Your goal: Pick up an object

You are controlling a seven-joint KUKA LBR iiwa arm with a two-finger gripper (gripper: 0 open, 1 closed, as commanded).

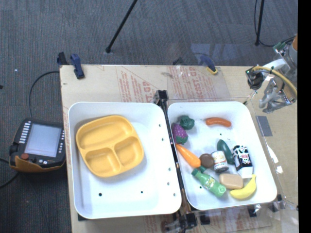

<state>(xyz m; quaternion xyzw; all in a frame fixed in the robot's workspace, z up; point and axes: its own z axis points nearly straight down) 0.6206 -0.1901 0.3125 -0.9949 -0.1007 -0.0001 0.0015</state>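
My gripper (pixel 275 99) sits at the right edge of the frame, outside the right bin (pixel 252 111) and just past its upper right corner, nothing between it and nothing in its hold. How far apart it's set I cannot tell from this angle; too small and cluttered with cable.

No pick started, so I judge this as the approach step: choose a target and come in over it.

The targets are all in the right bin. The sausage (pixel 217 122) lies alone in the upper part, well apart from everything, and it's the nearest to me. That's my pick. The broccoli (pixel 186 123) and the grapes (pixel 179 133) touch each other by the left wall. The carrot (pixel 187 155) lies diagonal mid-bin.

The lower right is a crowd: green bottle (pixel 209 182), banana (pixel 244 188), tan block (pixel 231 180), small can (pixel 219 160), milk carton (pixel 242 160), all touching or just beside one another. I'd avoid it, fingers would likely hit neighbours.

For the sausage: go over it, close across its short axis, descend straight. It's low and round, so it may roll or slip out.

The left bin (pixel 82 193) holds a yellow divided plate (pixel 109 145), not worth trying.
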